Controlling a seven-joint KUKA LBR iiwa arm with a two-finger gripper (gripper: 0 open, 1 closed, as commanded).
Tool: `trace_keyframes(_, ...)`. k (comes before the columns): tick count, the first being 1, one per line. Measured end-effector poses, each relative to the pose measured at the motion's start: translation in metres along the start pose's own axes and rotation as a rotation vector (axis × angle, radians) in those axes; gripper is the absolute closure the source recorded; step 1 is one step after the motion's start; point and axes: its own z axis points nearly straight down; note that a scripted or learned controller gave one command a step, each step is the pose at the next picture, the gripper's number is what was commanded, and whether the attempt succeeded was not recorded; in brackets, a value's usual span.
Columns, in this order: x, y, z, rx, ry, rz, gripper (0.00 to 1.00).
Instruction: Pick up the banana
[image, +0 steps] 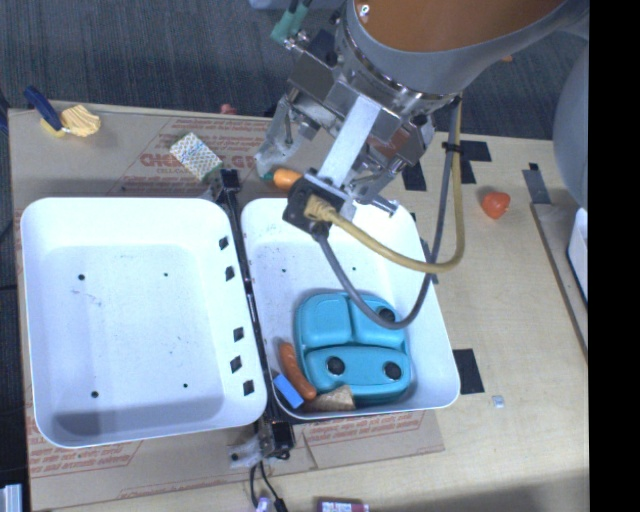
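Observation:
My gripper (278, 150) hangs over the far rim of the right bin (432, 340), near the divider between the two bins, and the arm's bulky wrist hides much of it. Just under it, at the bin's back edge, lies a small orange piece (286, 179). At the right bin's front sit a large teal plastic toy (352, 350), a thin orange stick (288, 358), a blue block (289, 390) and a tan wedge (335, 399). A yellowish lump (81, 122) with a blue handle lies on the bench at the far left, outside the bins.
The left bin (40, 300) stands beside the right one. A beige hose (400, 258) and a dark cable loop from the wrist down over the right bin. A patterned packet (195, 154) and an orange-red piece (494, 205) lie on the bench.

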Motion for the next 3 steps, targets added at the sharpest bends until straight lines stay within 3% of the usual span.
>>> trace_keyframes(1,0.015,-0.031,0.000,0.003,-0.001,-0.155,0.00)
trace_keyframes(2,0.059,0.006,0.000,0.000,-0.001,-0.313,0.00)
trace_keyframes(3,0.082,0.031,0.010,-0.001,0.001,-0.174,0.00)
